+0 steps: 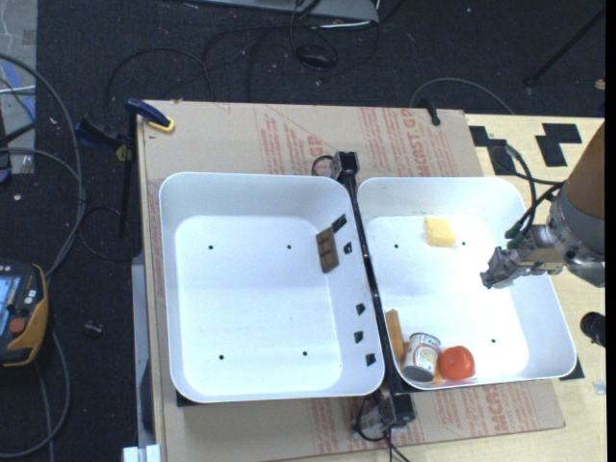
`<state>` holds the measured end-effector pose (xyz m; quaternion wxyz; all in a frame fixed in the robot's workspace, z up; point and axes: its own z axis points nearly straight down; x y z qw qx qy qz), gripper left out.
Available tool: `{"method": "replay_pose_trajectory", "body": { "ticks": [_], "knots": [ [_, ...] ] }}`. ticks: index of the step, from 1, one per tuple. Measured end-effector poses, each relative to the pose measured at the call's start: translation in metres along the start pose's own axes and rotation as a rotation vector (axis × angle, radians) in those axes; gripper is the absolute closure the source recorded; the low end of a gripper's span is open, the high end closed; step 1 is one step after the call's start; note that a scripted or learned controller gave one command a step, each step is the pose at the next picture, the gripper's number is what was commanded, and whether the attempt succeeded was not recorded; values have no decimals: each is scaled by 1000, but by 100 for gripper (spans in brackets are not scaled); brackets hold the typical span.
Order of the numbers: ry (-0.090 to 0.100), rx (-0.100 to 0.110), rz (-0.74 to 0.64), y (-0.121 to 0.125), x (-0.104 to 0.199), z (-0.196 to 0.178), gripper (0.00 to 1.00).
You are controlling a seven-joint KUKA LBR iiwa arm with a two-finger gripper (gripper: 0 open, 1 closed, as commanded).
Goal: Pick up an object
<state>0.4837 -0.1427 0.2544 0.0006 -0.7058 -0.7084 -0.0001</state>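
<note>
Over the right bin: the tool (493, 273) hung above bare white floor on the bin's right side, with nothing visible between its fingers; whether they were spread or closed could not be made out from this angle.
Nearest candidate: a yellow block (441, 231) lay flat near the far end of the right bin (539, 306), apart from everything else — probably the easiest pick, since it had open floor on every side.
Handling of the yellow block: it looked light and perhaps spongy, so a grip across its two short flat sides would likely hold without slipping.
Other candidates: a small can (421, 355), a red ball (457, 362) and an orange stick (394, 330) crowded the near left corner of the same bin.
Handling of the cluster: the can seemed stiff and smooth, the red ball round and likely to roll away, and the orange stick lay right along the bin wall — all judged awkward, because fingers would have little room beside the rim.
Left bin: the left bin (192, 287) held a brown bar (328, 251), propped against its right wall near the far end; thin and stiff by its look, hard to get under.
Table: both bins sat side by side on a cardboard-covered table (250, 128).
</note>
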Motion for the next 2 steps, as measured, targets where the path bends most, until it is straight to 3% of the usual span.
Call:
{"method": "replay_pose_trajectory", "body": {
  "ticks": [1, 2],
  "knots": [
    [-1, 0, 3, 0, -2, 0, 0],
    [-1, -4, 0, -6, 36, -38, 0]
  ]
}}
